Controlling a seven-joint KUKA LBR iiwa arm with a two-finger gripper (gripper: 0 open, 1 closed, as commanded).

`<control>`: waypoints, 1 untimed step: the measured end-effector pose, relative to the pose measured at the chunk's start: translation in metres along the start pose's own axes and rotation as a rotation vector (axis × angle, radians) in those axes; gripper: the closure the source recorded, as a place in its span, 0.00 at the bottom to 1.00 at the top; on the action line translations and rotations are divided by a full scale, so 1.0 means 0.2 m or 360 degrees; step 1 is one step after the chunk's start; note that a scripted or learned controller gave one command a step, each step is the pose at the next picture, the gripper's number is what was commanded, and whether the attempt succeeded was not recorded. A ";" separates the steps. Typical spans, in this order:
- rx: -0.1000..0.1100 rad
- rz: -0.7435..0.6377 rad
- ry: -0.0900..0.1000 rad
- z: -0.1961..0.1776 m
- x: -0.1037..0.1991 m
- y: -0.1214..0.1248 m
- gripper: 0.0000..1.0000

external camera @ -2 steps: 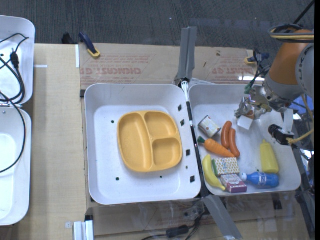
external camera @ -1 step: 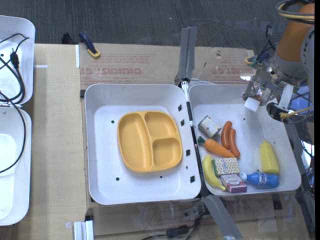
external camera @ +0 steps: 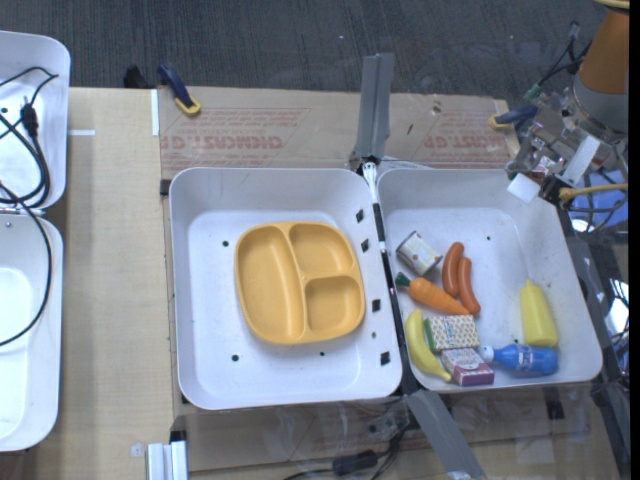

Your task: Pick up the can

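The can (external camera: 418, 253) is small and silvery with a pale label. It lies on its side in the right bin (external camera: 500, 218), near that bin's left wall and towards the back. My gripper (external camera: 547, 168) hangs over the bin's far right corner, well to the right of the can and behind it. The arm's orange band (external camera: 610, 58) shows above it at the top right. Nothing is visibly held.
Just right of the can lie two sausages (external camera: 460, 274) and a carrot (external camera: 438, 295). Nearer the front are a banana (external camera: 419, 344), two small boxes (external camera: 458, 348), a blue bottle (external camera: 525, 359) and a yellow bottle (external camera: 537, 313). The left bin (external camera: 200, 268) holds a yellow divided plate (external camera: 298, 280).
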State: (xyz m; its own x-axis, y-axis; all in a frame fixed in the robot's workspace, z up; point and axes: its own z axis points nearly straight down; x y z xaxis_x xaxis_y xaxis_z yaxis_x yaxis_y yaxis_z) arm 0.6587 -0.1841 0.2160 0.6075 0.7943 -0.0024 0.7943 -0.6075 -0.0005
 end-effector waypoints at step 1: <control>0.0003 -0.0005 -0.0006 -0.04 0.00 0.00 1.00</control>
State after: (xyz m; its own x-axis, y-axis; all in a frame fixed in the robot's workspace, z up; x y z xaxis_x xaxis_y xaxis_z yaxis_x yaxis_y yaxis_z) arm 0.6588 -0.1839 0.2238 0.6050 0.7962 -0.0058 0.7962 -0.6050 -0.0023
